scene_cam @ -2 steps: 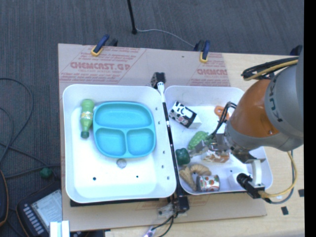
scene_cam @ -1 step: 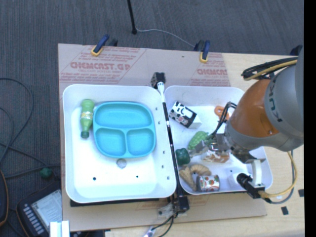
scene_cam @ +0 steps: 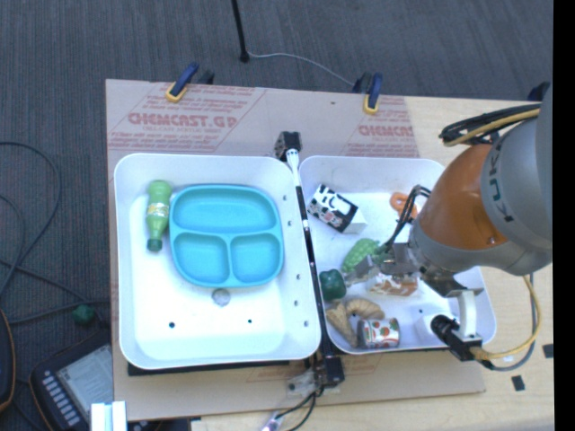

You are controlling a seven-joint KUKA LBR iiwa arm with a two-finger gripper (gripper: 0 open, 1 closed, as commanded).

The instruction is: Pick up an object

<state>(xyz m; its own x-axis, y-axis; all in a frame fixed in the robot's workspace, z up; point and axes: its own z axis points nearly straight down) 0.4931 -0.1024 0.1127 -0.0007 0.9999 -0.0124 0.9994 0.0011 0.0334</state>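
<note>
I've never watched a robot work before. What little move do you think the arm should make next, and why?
Probably a short drop straight down. The gripper hangs low in the right bin, over the cluster of green leafy toy, croissant and small can. I can't see anything held between its fingers.

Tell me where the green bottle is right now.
The green bottle lies in the left bin, along its left wall, just left of the blue divided tray.
</note>
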